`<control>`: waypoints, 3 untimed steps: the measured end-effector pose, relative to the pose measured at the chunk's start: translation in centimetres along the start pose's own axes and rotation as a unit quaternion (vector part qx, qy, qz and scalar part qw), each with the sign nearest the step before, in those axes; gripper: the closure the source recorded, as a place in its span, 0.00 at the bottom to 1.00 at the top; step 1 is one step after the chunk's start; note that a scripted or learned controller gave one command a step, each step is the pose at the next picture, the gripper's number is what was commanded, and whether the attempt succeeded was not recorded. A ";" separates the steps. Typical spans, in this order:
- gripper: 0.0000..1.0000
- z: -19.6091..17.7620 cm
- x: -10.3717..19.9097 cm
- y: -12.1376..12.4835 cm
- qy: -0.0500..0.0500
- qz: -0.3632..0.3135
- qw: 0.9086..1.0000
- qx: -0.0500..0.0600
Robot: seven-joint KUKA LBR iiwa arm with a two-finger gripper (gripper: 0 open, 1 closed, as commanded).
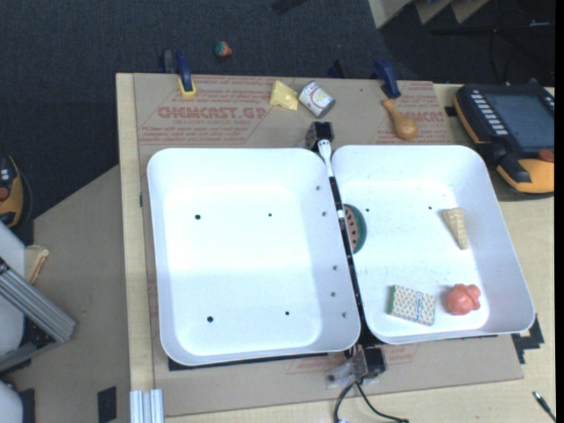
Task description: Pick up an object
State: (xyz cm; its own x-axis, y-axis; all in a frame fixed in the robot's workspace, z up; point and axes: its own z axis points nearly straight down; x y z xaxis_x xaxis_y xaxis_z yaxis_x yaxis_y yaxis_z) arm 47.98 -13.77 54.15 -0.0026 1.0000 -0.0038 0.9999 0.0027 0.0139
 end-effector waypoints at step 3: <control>1.00 5.2 9.4 -0.1 0.002 -0.001 1.000 0.010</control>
State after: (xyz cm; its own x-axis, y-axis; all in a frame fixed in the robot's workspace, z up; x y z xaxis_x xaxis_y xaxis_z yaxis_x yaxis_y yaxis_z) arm 47.92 -4.40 48.88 -0.0047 1.0000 0.0010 1.0000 0.0047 -0.0063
